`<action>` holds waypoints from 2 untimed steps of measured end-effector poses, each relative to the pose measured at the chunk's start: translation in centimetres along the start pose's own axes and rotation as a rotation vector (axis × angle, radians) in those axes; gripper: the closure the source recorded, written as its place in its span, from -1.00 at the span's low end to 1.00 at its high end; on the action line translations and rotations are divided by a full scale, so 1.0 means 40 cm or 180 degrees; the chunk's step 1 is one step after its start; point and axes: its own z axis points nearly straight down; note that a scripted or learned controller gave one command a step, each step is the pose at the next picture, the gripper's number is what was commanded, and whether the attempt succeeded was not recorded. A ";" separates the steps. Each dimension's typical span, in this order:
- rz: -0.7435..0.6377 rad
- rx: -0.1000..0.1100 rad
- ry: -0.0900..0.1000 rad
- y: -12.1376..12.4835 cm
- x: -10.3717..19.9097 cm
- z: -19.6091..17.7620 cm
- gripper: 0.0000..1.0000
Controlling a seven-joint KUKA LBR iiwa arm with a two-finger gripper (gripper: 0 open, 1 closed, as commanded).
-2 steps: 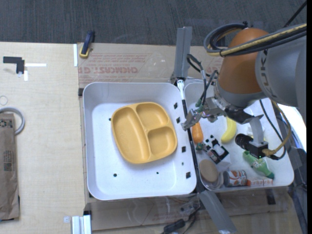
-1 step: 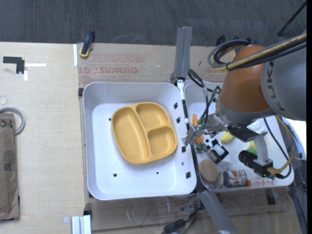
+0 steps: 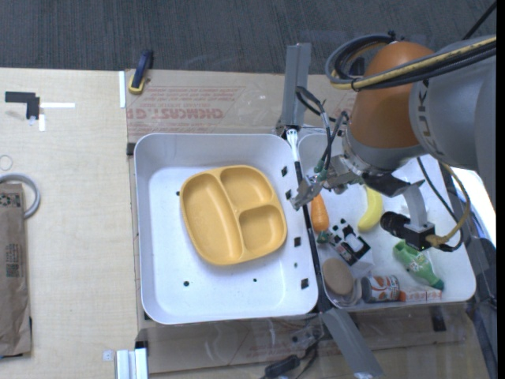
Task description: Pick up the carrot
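The carrot (image 3: pixel 319 213) lies in the right bin (image 3: pixel 465 287), tight against that bin's left wall, its length running roughly along the wall. The tool (image 3: pixel 306 191) hangs just above the carrot's upper end, at the seam between the two bins; the arm (image 3: pixel 394 93) and its cables cover much of it, so whether its fingers stand wide or narrow cannot be told, and nothing is seen between them.

The right bin is crowded. A banana (image 3: pixel 370 210) lies just to the right of the carrot, partly under the arm's wrist. Below the carrot sits a small black-and-white object (image 3: pixel 348 242), and below that a round brownish disc (image 3: pixel 339 276). A small can (image 3: pixel 380 289) lies on its side next to the disc. A green packet (image 3: pixel 417 262) rests toward the bin's right side.

The left bin (image 3: pixel 158 235) holds a yellow divided plate (image 3: pixel 233 213) with three compartments, well apart from the carrot beyond the shared wall.

On the table (image 3: pixel 63 172), a brown paper bag (image 3: pixel 13 267) lies at the left edge.
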 end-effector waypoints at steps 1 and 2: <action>0.0192 0.0005 0.0001 -0.139 0.030 0.001 -1.00; 0.0398 0.0005 -0.0001 0.002 0.021 0.001 -1.00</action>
